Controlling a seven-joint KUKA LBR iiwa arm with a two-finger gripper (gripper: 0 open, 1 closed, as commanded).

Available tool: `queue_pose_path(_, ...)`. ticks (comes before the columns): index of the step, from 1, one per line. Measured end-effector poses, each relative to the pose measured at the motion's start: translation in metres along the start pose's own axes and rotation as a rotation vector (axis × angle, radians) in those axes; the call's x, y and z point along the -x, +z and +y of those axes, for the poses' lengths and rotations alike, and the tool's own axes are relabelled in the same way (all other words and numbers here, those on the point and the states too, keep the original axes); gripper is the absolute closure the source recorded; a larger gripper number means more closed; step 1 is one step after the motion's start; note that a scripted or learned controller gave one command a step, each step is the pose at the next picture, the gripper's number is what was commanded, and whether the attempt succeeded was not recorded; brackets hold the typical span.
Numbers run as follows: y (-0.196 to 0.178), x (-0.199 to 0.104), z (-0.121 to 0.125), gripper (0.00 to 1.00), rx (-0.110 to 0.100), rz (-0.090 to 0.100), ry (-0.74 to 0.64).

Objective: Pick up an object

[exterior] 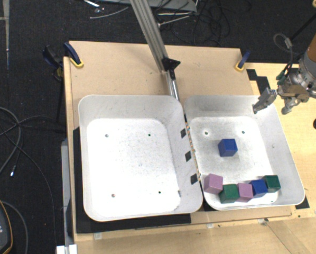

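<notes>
Well apart from the open, empty-fingered end effector (277,101), the blue cube (228,147) lies mid-bin.

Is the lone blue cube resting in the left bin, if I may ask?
No, the blue cube sits in the right bin, apart from the others.

White bins (94,115); blue (228,147), purple (213,183) and green cubes (230,193).

- I see the counter (121,73), a tan board running out to the gripper's left.
- A slanted metal pole (150,28) crosses it, well left of the gripper.
- Clamps with yellow tips (73,57) and (241,62) grip its far corners.
- Loose cables (10,136) lie on the dark floor (26,25), far left.
</notes>
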State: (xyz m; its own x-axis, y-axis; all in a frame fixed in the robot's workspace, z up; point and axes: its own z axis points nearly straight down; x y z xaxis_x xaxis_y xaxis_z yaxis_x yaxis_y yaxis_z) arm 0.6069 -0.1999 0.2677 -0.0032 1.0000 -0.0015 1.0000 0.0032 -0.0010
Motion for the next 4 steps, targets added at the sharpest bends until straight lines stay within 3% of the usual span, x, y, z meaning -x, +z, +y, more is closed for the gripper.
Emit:
queue_pose_path(1,0.177,-0.056,-0.001,0.0,-0.003,0.002,-0.001)
queue_pose_path(2,0.173,-0.088,-0.034,0.0,-0.002,0.003,0.0)
queue_pose_path(3,0.162,-0.086,-0.033,1.0,0.002,0.001,0.004)
queue_pose_path(4,0.068,-0.16,-0.017,1.0,0.01,0.003,-0.006)
